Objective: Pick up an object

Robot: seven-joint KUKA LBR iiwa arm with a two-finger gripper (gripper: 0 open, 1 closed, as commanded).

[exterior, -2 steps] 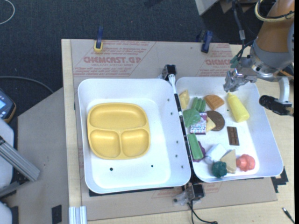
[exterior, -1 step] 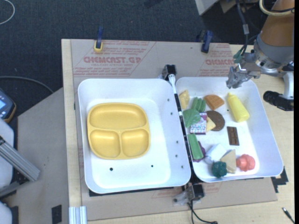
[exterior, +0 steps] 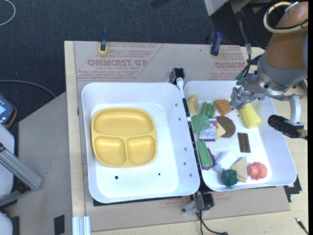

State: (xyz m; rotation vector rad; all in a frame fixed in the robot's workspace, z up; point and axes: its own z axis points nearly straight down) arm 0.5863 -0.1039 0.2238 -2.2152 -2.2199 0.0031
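Camera view: gripper (exterior: 238,102) hovers near right bin's (exterior: 279,177) far edge.

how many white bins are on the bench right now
2. The left bin holds a yellow divided tray; the right bin holds small toy foods, with the gripper above its far side.

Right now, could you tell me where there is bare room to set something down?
The left bin has bare floor around the yellow tray, widest below it and along its right side. The right bin is crowded; its one bare strip runs along the right wall, beside the chocolate bar.
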